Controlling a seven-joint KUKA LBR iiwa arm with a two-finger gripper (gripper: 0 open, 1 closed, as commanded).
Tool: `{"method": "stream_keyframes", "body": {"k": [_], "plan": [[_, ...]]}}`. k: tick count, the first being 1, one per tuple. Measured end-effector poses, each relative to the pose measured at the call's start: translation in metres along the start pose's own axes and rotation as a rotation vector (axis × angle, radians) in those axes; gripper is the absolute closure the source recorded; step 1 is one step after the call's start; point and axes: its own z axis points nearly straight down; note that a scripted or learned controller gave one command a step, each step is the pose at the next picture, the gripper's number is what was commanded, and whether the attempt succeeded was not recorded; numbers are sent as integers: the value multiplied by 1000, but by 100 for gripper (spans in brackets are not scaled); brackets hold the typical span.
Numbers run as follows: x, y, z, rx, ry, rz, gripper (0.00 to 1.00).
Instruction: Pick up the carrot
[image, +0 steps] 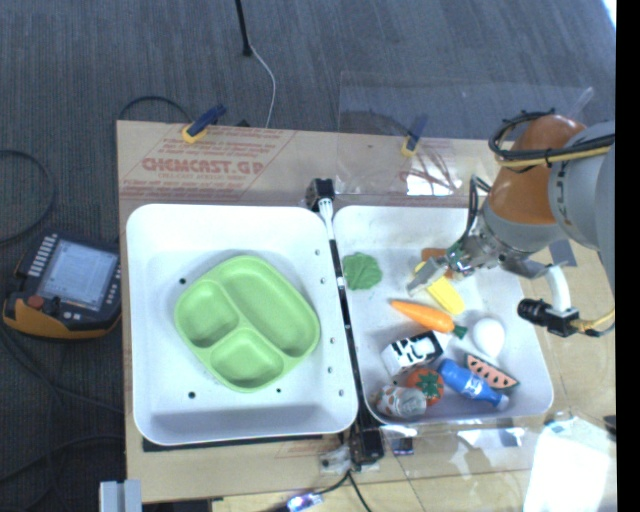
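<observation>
The carrot (424, 315), orange with a green stub at its right end, lies slanted in the middle of the right bin (385, 235). My gripper (444, 262) hangs over the upper part of that bin, a little above and to the right of the carrot, and just above a yellow block (446, 294). Nothing is seen held in it. The carrot rests on the bin floor, apart from the gripper.
Around the carrot lie a green leaf (362, 270), a white egg (488, 335), a watermelon slice (492, 372), a blue bottle (470, 385) and a black-and-white item (413, 350). The left bin holds a green divided plate (245, 320).
</observation>
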Motion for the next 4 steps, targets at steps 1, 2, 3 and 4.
{"method": "stream_keyframes", "body": {"k": [1, 2, 3, 4], "plan": [[48, -21, 14, -7, -10, -309, 0], [47, -19, 3, -16, -13, -304, 100], [27, -108, 13, -10, -9, -516, 100], [30, -113, 12, -18, -20, -643, 100]]}}
